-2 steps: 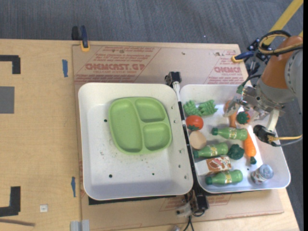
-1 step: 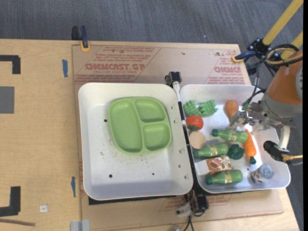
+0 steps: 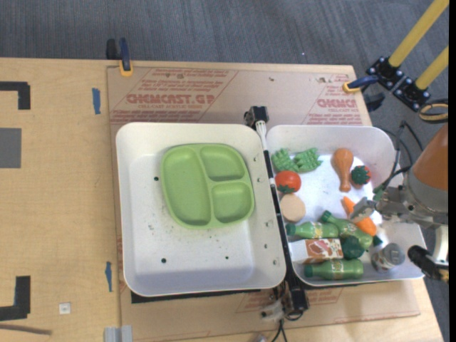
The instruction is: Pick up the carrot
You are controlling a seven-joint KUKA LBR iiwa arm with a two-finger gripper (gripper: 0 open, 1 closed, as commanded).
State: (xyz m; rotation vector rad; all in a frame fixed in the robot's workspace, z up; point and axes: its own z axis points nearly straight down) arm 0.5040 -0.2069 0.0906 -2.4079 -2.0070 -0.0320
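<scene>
The carrot (image 3: 348,205) is a small orange piece lying in the right white bin (image 3: 322,138), toward its right side. A second orange patch (image 3: 367,226) shows just below and to the right of it, and grey gripper metal crosses between the two. My gripper (image 3: 365,209) reaches in from the right, low over the bin and right at the carrot. Its grey body (image 3: 402,206) sits below the orange wrist band (image 3: 436,166). Whether the carrot is gripped is hidden.
Crowding the carrot are a drumstick (image 3: 343,166), a red-green fruit (image 3: 360,174), green bottles (image 3: 328,229), a dark green vegetable (image 3: 353,246), a red packet (image 3: 324,248) and a grey can (image 3: 388,256). A tomato (image 3: 288,181) and an egg (image 3: 292,207) lie left. The left bin (image 3: 142,248) holds a green divided plate (image 3: 208,184).
</scene>
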